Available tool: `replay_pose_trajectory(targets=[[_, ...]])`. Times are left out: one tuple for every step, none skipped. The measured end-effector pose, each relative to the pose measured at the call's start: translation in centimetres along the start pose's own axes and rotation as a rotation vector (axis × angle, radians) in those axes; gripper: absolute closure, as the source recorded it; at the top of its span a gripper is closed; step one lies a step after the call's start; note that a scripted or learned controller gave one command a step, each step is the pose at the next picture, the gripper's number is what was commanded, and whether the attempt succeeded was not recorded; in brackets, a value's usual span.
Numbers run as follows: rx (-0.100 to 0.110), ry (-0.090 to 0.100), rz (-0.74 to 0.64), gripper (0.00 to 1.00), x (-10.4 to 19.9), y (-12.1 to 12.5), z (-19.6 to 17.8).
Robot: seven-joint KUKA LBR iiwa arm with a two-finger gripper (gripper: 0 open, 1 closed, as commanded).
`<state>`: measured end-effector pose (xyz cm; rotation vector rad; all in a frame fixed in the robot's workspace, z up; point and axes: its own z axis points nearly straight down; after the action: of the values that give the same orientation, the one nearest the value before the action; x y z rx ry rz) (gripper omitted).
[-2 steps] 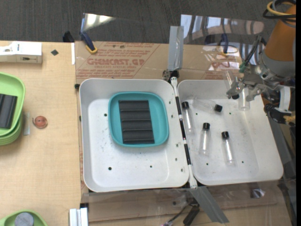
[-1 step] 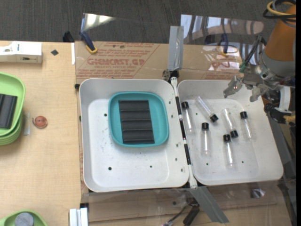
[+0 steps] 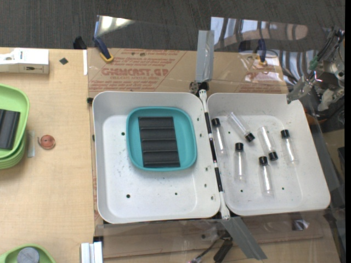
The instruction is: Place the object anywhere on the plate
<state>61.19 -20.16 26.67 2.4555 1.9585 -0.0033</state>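
Observation:
A teal square plate (image 3: 188, 126) lies in the left white bin (image 3: 109, 190), toward its far side. A black ridged insert (image 3: 159, 141) fills the plate's middle. Several clear tubes with black caps lie scattered in the right white bin (image 3: 307, 196), among them one near the divider (image 3: 218, 138), one slanted at the far side (image 3: 240, 126) and one near the right (image 3: 288, 147). My gripper (image 3: 323, 84) hangs at the view's right edge, beyond the right bin's far right corner and well apart from the tubes and the plate. It is tangled with cables and partly cut off.
A cardboard sheet (image 3: 142, 70) lies behind the bins. On the wooden bench to the left sit a green tray (image 3: 16, 106), a small orange disc (image 3: 47, 141) and a white box (image 3: 24, 61). A green lid (image 3: 27, 255) shows at the bottom left.

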Motion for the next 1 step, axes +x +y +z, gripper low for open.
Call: replay_pose_trajectory(targets=[[0.001,0.000,0.130,0.00,0.13,4.12,-12.00]])
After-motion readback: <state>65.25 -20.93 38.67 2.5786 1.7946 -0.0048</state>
